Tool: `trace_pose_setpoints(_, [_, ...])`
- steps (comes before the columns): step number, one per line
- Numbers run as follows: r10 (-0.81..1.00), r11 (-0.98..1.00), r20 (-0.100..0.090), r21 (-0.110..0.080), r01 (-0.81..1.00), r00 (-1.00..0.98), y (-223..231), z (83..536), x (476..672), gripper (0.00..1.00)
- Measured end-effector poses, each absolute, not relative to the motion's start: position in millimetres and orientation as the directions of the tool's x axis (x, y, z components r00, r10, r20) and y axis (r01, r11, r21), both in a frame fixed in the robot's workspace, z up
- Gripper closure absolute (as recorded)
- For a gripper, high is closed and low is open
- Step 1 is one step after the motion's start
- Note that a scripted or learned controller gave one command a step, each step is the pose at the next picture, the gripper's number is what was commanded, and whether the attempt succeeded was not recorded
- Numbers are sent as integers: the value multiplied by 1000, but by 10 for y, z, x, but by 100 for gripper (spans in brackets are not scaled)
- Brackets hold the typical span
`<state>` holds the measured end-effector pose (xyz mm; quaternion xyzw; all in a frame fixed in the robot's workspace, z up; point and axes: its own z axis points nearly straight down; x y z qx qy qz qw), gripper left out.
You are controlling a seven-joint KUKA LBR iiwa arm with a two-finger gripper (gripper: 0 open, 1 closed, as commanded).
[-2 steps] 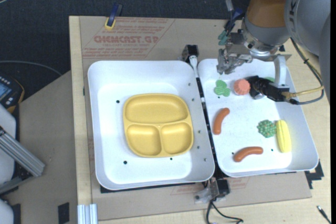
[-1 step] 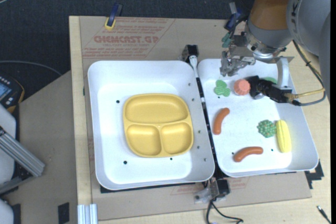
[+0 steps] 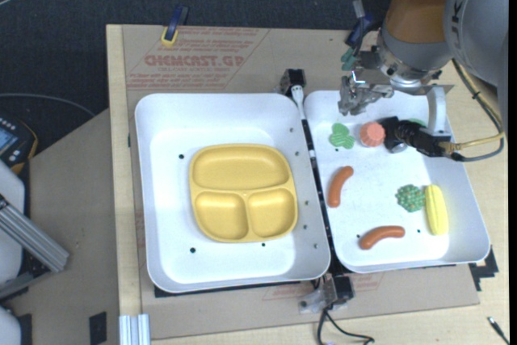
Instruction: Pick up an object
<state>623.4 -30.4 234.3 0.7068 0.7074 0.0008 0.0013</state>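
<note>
Pink round toy (image 3: 371,133) lies in the right bin (image 3: 464,214), just below the gripper (image 3: 355,99) and slightly toward the arm's side, nearest of all the pieces. A small green piece (image 3: 342,136) sits just beside it. I cannot tell how the gripper is set; nothing shows held in it.

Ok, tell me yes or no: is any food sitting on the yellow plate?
No. The yellow plate in the left bin has bare compartments; the sausages and corn lie in the right bin.
</note>
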Motion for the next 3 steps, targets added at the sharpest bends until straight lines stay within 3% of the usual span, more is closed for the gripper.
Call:
trace_pose_setpoints(2, [1000,0,0,-3,1000,0,-318,2178,6179,100])
trace_pose_setpoints(3, [1000,2,0,4,1000,-2,-230,2357,6235,100])
